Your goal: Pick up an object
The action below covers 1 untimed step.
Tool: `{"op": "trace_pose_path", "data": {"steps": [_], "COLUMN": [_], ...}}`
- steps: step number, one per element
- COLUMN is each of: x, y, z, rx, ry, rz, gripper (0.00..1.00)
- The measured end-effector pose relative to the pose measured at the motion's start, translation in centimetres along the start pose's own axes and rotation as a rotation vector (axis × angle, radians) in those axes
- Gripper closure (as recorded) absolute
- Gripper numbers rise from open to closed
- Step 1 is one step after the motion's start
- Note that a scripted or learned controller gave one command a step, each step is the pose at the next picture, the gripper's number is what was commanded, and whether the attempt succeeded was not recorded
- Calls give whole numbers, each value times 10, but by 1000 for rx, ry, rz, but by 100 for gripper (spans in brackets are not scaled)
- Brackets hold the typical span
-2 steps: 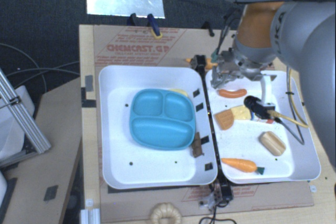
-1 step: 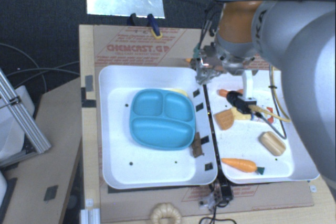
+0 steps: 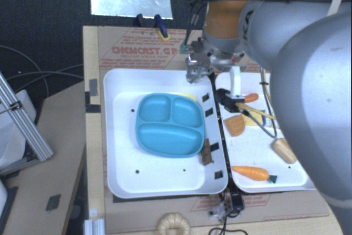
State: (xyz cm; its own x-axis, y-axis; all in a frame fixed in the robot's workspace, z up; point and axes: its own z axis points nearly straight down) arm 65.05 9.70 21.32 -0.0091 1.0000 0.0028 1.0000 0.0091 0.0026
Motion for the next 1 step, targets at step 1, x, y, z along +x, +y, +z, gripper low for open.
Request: {"op": "trace_pose_path", "data": {"steps": [1], "x": [14], "y": [5], "z": [-3], "rx": [0], "ry": [-2], "rz": [2], "gripper": [100]}}
